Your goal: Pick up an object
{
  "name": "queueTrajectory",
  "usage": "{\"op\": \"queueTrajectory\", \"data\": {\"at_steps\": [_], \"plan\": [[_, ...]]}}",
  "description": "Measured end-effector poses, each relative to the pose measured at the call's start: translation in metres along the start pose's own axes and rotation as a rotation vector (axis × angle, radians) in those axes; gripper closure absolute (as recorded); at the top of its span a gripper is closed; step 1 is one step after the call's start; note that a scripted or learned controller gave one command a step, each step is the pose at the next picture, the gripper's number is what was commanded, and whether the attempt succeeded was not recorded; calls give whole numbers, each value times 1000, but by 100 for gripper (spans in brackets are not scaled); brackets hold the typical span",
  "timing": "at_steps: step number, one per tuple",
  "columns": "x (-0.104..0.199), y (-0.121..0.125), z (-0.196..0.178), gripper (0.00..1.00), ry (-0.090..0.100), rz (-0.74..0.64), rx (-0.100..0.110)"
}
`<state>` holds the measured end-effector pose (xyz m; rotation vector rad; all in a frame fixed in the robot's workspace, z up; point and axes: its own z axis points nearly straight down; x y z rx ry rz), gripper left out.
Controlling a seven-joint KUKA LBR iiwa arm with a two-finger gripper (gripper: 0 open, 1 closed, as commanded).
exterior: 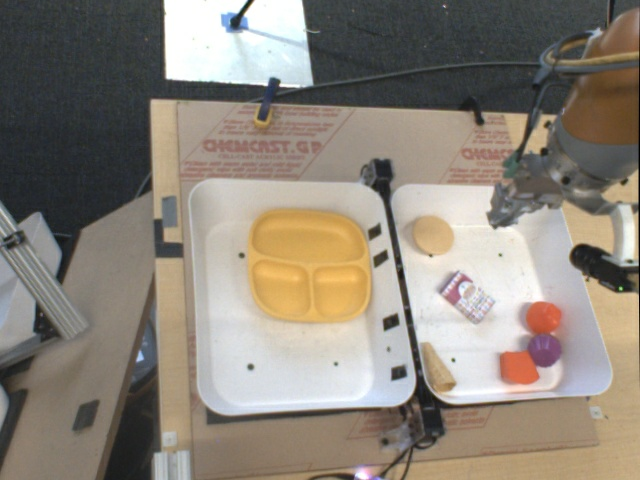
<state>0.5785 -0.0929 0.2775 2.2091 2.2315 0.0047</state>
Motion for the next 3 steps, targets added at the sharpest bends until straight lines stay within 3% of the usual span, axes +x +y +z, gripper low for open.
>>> {"op": "queueTrajectory", "data": {"at_steps": [2, 3], "plan": [[114, 15, 12, 100, 0, 0, 1], [169, 35, 34, 100, 1, 0, 2]]}}
